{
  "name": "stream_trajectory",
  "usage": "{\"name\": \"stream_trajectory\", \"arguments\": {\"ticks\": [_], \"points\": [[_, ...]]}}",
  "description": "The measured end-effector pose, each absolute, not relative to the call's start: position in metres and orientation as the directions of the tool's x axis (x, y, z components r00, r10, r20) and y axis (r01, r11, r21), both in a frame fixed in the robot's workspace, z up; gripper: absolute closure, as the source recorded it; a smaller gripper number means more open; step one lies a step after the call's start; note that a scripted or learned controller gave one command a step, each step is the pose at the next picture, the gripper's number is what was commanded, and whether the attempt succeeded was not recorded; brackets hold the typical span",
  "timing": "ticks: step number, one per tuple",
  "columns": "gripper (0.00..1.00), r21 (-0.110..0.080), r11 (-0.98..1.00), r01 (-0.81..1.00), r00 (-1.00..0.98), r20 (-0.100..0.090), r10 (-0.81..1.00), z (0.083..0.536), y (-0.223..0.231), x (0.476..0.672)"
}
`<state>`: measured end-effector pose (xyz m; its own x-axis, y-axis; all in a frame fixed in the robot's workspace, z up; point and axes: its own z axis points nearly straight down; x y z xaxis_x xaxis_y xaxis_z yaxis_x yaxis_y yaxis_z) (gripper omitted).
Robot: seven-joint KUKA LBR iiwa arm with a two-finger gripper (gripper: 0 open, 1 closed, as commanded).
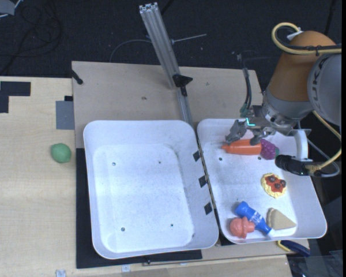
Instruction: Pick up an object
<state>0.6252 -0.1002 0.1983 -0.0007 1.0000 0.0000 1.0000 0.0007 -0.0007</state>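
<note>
Arm: one, grey with a smooth orange band above the wrist, reaching in from the right over the far end of the right bin.
Jaws (pixel 246 133): two dark fingers spread apart, tips down just above the carrot; nothing is seen clamped between them.
Carrot (pixel 242 148): one orange toy, long and tapered, smooth and slightly glossy, lying crosswise near the far end of the right bin, directly under the jaws.
Grapes (pixel 269 149): one small purple knobbly cluster, touching the carrot's right end.
Pizza piece (pixel 274 185): one small rounded yellow toy with red and dark spots on top, near the right wall of the right bin.
Blue object (pixel 253 214): one bright blue, roughly cylindrical plastic toy, lying at a slant near the front of the right bin.
Pink object (pixel 240 227): one salmon-pink lumpy toy, touching the blue object's front side.
Wedge (pixel 279 219): one pale tan triangular piece, matte, just right of the blue object.
Right bin (pixel 230 178): one shallow white tray with rounded corners and a finely speckled floor; it holds six toys.
Left bin (pixel 138 195): one matching white tray, beside the right bin and joined to it by small black clips.
Green ball (pixel 61 153): one matte green sphere on the pale wood desk (pixel 23 183), well left of both bins.
Metal rail (pixel 164 48): one ribbed silver extrusion, slanting up behind the bins.
</note>
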Motion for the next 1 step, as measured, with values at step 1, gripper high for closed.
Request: {"name": "stream_trajectory", "arguments": {"ticks": [1], "points": [[0.0,-0.001,0.001,1.0,-0.001,0.0,1.0,0.1983,-0.1002,0.6252]]}}
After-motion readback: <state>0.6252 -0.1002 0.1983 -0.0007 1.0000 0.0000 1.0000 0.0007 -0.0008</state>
